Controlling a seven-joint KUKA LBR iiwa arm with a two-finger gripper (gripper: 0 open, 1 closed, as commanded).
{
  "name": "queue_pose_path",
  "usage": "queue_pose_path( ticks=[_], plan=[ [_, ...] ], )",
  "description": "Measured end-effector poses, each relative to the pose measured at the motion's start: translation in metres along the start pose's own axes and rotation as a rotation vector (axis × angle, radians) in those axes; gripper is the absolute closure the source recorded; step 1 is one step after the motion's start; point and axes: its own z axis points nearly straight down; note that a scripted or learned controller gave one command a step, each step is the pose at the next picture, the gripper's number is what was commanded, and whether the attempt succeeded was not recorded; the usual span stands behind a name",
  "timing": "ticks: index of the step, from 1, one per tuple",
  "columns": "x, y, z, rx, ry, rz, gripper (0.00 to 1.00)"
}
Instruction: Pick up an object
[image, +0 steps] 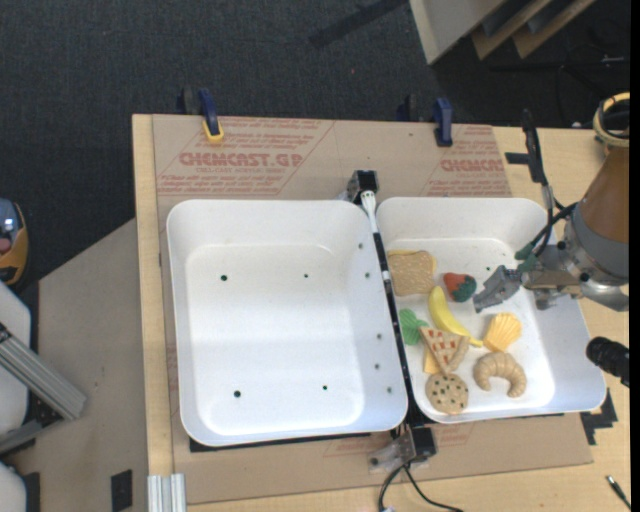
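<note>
The right bin (470, 215) holds several toy foods: a bread slice (412, 270), a red and green fruit (460, 286), a banana (447, 312), a green piece (410, 325), a pizza slice (443, 347), a cookie (446, 392), a croissant (502, 372) and a ridged yellow piece (502, 330). My gripper (497, 290) hangs over the right bin's right half, just right of the red fruit and above the ridged yellow piece. I see nothing held in it.
The left bin (270, 320) lies beside the right one, their rims meeting along the middle. Both sit on a cardboard sheet (300, 150) held by two blue clamps at the back. The arm's orange band (610, 200) rises at the right edge.
</note>
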Motion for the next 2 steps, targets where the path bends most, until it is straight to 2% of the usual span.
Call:
queue_pose_path(
  ticks=[1,2],
  plan=[
    [0.011,0.016,0.125,0.013,0.003,-0.001,0.00],
    [0.017,-0.010,0.166,0.003,0.002,0.002,0.00]
  ],
)
